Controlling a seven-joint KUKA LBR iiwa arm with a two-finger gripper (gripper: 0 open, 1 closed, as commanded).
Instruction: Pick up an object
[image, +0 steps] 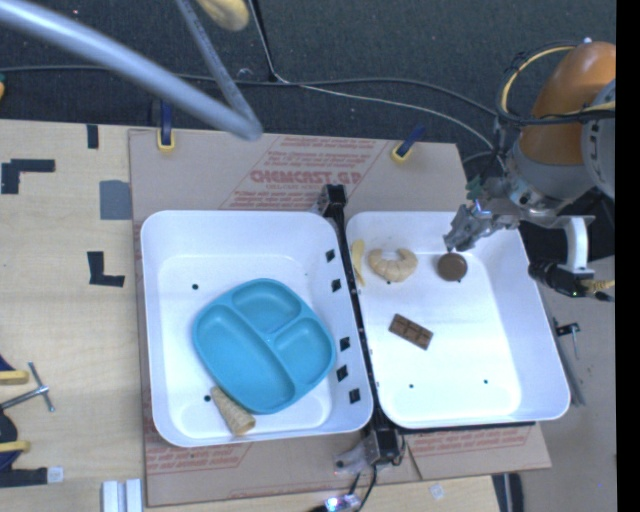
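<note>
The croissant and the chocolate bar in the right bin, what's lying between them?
Nothing: in the camera view, bare white bin floor separates the croissant from the chocolate bar.

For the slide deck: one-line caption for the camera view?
Gripper poised above round brown piece in right bin, beside croissant and chocolate bar; blue plate in left bin.

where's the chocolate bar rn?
The chocolate bar lies in the right bin, near its middle, below the croissant and the round brown piece, apart from both.
</note>
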